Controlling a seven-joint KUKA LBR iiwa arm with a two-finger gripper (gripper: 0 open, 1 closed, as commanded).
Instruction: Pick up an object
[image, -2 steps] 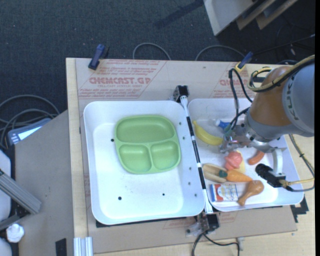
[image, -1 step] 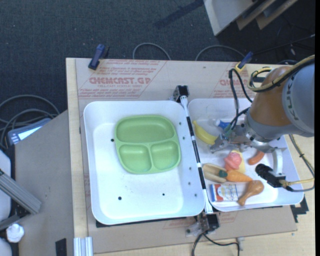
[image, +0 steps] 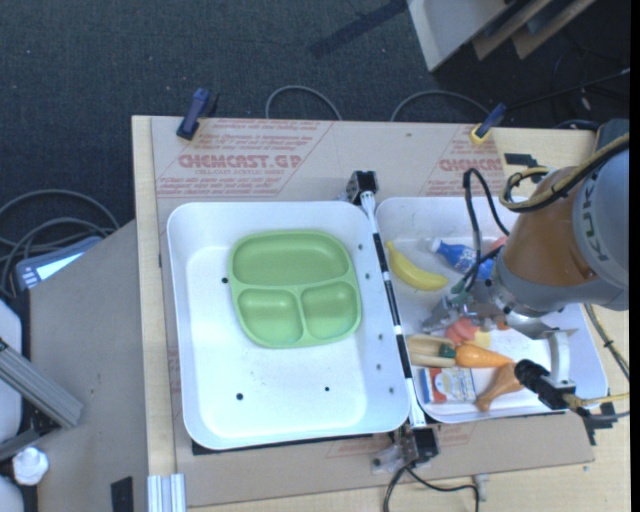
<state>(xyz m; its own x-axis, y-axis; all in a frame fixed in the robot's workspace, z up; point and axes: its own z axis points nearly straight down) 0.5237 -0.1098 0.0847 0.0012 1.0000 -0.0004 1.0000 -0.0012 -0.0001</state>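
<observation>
Arm low over the right bin's clutter, nothing seen held.

The grey arm with its orange band (image: 545, 245) reaches into the right shallow white bin (image: 400, 215), and its gripper (image: 478, 305) sits among the objects; I cannot tell how it is set. The nearest pickable thing looks to be the small orange plastic carrot (image: 483, 356), just beside the gripper at its 6 o'clock, long axis running 9 to 3. The curved yellow plastic banana (image: 415, 272) lies at the gripper's 10 o'clock. The left bin (image: 200, 330) bears 1 green 3-compartment plate (image: 295, 287).
</observation>
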